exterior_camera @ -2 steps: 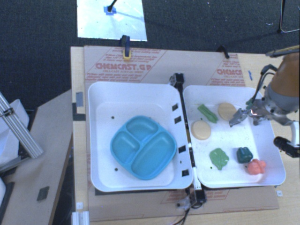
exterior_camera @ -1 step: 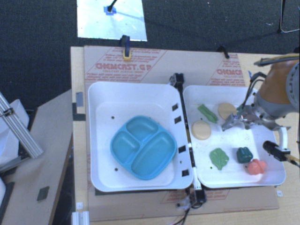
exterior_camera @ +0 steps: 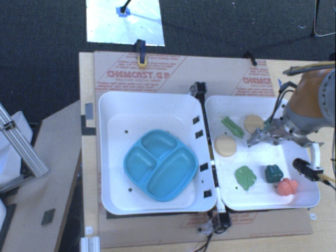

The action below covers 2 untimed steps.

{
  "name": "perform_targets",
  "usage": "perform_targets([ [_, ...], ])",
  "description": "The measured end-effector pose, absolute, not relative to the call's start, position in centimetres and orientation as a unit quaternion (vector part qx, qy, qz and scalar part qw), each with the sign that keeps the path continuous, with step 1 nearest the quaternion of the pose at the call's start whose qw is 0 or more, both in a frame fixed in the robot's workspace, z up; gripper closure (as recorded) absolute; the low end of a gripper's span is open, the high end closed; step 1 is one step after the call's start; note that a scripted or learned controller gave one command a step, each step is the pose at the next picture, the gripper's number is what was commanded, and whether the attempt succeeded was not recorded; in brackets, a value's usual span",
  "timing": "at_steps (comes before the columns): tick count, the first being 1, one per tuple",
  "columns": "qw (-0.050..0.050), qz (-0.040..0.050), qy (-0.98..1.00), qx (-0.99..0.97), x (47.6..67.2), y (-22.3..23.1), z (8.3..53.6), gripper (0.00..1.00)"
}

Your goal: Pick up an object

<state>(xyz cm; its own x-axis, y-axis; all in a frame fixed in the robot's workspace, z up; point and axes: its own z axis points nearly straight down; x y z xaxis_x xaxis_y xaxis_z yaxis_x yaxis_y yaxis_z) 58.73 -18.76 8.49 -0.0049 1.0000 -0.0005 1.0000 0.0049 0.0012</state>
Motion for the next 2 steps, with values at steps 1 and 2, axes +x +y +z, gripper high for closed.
perform_targets([
  [1,0.002,0.001,0.709,0.705,58.8,-18.8,9.6,1.0],
  [2,0.002,0.001,0.708,0.707,58.2,-18.9,14.3,1.0],
])
